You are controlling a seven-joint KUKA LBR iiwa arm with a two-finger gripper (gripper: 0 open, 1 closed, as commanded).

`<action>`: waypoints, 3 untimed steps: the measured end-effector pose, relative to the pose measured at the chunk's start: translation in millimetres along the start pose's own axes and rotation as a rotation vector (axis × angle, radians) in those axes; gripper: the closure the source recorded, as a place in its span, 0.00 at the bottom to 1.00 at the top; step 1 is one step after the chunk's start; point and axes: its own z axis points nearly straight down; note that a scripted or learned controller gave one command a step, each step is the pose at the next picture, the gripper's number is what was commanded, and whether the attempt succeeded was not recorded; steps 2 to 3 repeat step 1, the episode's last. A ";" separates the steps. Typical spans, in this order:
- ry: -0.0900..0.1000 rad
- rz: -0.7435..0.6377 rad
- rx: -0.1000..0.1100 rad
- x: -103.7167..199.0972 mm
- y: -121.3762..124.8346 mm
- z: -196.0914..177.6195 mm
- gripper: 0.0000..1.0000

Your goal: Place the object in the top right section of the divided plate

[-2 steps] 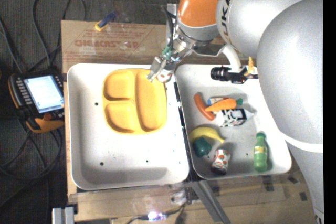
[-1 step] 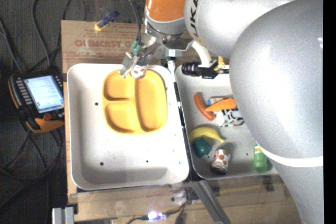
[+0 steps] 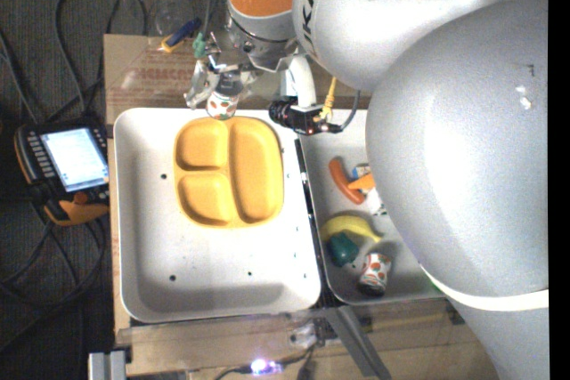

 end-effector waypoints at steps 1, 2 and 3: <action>0.000 0.102 0.002 -48.8 -12.8 45.8 1.00; 0.000 0.102 0.002 -48.8 -12.8 45.8 1.00; 0.000 0.102 0.002 -48.8 -12.8 45.8 1.00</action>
